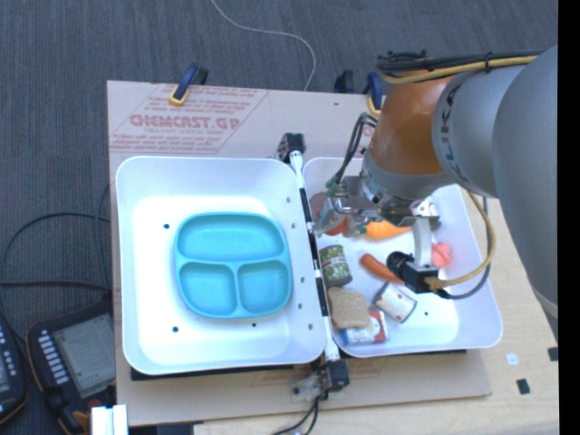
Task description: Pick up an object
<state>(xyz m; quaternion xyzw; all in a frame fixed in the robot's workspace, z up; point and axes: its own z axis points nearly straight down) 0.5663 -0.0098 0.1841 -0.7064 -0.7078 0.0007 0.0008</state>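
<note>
My gripper (337,208) hangs low over the upper left part of the right bin (480,329), close to the divider between the bins. Just below it lies a small green can (333,264). An orange carrot (388,230) rests to its right, and a darker orange piece (376,264) lies below that. A pink item (440,254) sits near the bin's right side. A brown bread-like slab (349,306), a small white can with a red end (394,302) and a red and white packet (365,335) lie along the front. The arm hides the back of this bin.
In the left bin (145,188) a light blue divided plate (234,263) lies flat in the middle. Both bins stand on a brown board (199,120). A black clip (292,143) sits at the top of the divider.
</note>
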